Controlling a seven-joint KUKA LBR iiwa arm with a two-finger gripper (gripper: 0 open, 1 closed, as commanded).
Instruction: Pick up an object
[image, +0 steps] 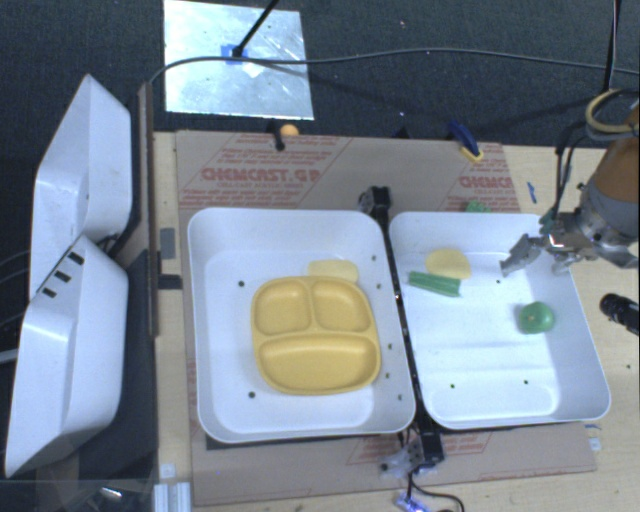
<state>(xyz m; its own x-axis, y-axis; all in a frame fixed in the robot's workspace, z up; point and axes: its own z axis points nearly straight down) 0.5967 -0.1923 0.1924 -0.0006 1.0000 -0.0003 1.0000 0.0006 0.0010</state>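
The jaws (537, 250) hang over the right bin's (500, 400) far right side. They look open and hold nothing, though they are small and hard to make out. The arm (615, 190) is cut off at the edge. A green ball (536, 318), green stick (433, 284) and yellow piece (449, 263) lie in that bin. A yellow tray (315, 335) partly hides another yellow piece (334, 270) in the left bin (225, 300).

Two white bins (300, 225) side by side on cardboard-covered surface (260, 165); reflective metal sheet (235, 55) beyond; white housings (70, 290) at left; cables (400, 62) across dark floor.
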